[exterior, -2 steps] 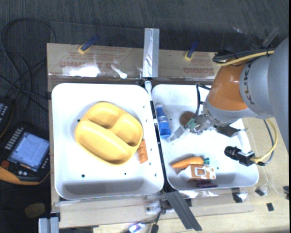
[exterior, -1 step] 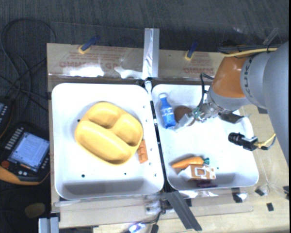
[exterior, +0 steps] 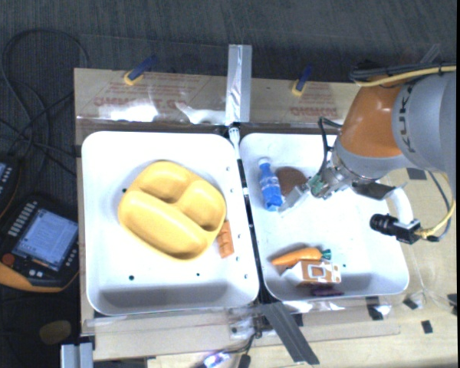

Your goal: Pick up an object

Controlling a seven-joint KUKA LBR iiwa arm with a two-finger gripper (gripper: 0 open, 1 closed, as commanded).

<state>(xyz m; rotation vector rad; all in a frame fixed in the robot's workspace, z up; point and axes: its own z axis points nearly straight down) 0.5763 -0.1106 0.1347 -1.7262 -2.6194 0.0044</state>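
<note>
In the right bin (exterior: 368,271) a small blue bottle (exterior: 269,185) lies near the far left corner, with a brown rounded object (exterior: 290,177) just to its right. My gripper (exterior: 299,196) reaches in from the right and sits low at the brown object's near edge, close to the bottle. An orange carrot-shaped toy (exterior: 295,256) lies toward the front of this bin. A small orange-and-white box (exterior: 320,272) sits beside it, over a dark purple item (exterior: 319,288).
The left bin (exterior: 107,282) holds a large yellow lumpy object (exterior: 171,208) and a small orange piece (exterior: 225,238) against its right wall. The divider between the bins (exterior: 249,228) runs just left of the bottle. A handheld controller (exterior: 31,240) lies off the bench at left.
</note>
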